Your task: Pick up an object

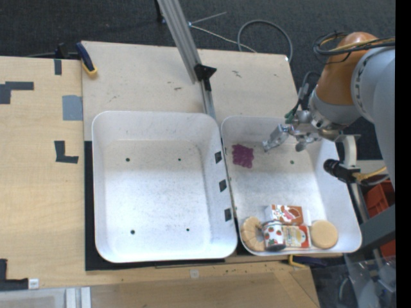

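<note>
The right bin [334, 197] holds a small purple object [243, 155] near its upper left. A cluster lies along the bin's front edge: a waffle-like round [252, 232], a red and white can [275, 236], a red and white packet [286, 214] and a tan round cookie [323, 234]. My gripper [284, 140] hangs over the bin's upper right part, to the right of the purple object and apart from it. Its two fingers stand spread, with nothing between them.
The left bin [103, 172] sits beside the right one, sharing a middle wall. A slanted metal pole [183, 34] rises from the bins' far junction. A yellow and blue clamp [87, 59] lies at the bench's back left. Cables loop behind the bench.
</note>
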`<state>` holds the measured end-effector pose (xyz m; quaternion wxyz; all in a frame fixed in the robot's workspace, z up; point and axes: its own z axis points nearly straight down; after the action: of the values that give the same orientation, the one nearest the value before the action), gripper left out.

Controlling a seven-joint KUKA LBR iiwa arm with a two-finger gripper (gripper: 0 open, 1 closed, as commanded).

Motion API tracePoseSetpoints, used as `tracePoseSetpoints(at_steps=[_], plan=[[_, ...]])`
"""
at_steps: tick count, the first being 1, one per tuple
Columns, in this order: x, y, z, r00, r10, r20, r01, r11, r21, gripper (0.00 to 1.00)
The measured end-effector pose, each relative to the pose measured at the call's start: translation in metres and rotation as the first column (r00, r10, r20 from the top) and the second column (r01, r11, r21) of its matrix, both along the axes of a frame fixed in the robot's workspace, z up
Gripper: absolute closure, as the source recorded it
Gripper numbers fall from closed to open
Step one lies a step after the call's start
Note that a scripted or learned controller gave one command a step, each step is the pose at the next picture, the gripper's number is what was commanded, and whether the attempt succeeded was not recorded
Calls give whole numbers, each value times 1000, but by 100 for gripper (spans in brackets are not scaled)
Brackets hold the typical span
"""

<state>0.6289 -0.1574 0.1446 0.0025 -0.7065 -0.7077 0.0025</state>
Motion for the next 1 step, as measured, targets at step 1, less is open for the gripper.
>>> tracePoseSetpoints(at_steps=[1], plan=[[-2, 1, -54, 1000, 0, 0, 0, 1000, 0, 0]])
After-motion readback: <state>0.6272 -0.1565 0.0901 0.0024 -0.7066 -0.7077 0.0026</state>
